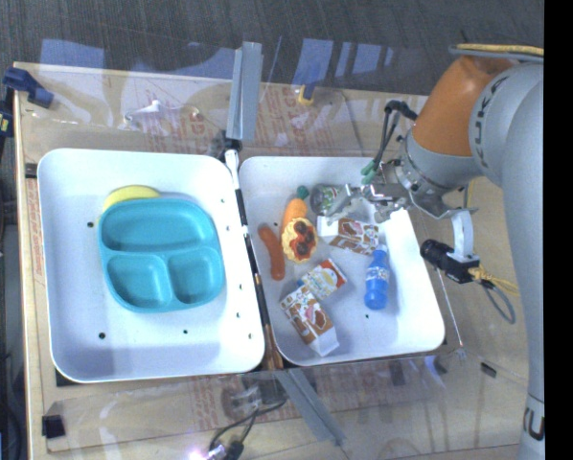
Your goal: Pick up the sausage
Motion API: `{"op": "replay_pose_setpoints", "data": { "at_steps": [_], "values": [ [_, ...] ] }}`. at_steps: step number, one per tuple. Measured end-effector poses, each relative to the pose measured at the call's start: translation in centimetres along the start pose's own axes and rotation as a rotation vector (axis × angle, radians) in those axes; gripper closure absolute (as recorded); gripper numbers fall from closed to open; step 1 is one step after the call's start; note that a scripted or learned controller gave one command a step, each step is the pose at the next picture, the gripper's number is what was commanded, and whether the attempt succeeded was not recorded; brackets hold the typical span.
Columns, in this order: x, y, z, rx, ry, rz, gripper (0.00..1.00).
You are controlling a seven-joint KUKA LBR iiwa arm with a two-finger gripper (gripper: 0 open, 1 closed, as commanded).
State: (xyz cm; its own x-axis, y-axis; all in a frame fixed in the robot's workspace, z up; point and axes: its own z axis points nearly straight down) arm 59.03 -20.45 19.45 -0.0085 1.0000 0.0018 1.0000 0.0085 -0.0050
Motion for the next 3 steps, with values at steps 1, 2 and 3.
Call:
{"op": "replay_pose_setpoints", "data": {
  "at_steps": [1,2,3],
  "values": [
    [5.5,0.5,9.4,-0.003,-0.001,-0.152,0.00],
    [5.5,0.6,8.1,-0.008,-0.003,-0.155,1.00],
    [9.9,5.1,-1.2,-0.005,-0.001,-0.128,1.00]
  ]
}}
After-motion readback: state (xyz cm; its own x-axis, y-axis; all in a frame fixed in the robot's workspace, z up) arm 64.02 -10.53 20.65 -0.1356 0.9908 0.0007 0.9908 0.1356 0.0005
